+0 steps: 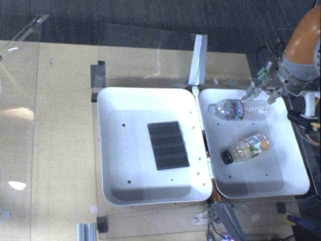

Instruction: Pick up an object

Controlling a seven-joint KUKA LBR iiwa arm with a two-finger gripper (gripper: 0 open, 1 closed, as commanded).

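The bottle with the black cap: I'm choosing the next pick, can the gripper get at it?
Probably yes. The bottle with the black cap lies uncovered, apart from the clear bottle under the gripper.

Grey arm with an orange band, dark cables alongside.

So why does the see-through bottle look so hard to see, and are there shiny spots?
In the camera view, the clear bottle blends into the white right bin, so its edges look faint; the gripper beside it is slightly blurry; pale glare patches sit on the transparent sheet at the bench's left.
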